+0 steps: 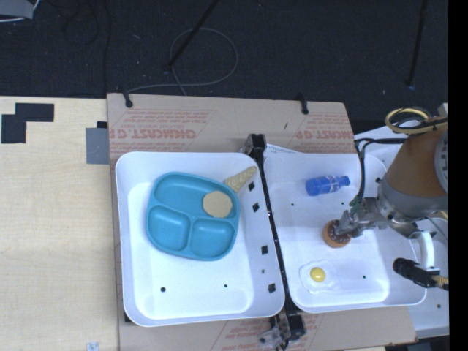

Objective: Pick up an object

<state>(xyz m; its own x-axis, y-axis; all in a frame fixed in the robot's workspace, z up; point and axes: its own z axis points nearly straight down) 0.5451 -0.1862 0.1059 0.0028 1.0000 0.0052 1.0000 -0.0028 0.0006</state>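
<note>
The surface (58, 225) is pale wood, with a cardboard sheet (227, 123) under two shallow white bins set side by side. The left bin (146, 298) holds a blue divided plate (191, 216); a round tan cookie (217, 205) rests in the plate's upper right compartment, and an ice-cream cone (241, 178) lies just beyond the plate's rim, pointing toward the divider between the bins.

The grey arm (417, 174) reaches into the right bin (365, 291) from the right. Its pincer (349, 223) is low over a small brown doughnut-like object (337, 235) near the bin's middle; the object sits just below and left of the tips, seemingly touching them, though whether the pincer is spread or closed cannot be told from this angle. A blue bottle (326, 185) lies on its side above them, apart from both. A fried egg toy (316, 275) lies near the front wall.
</note>
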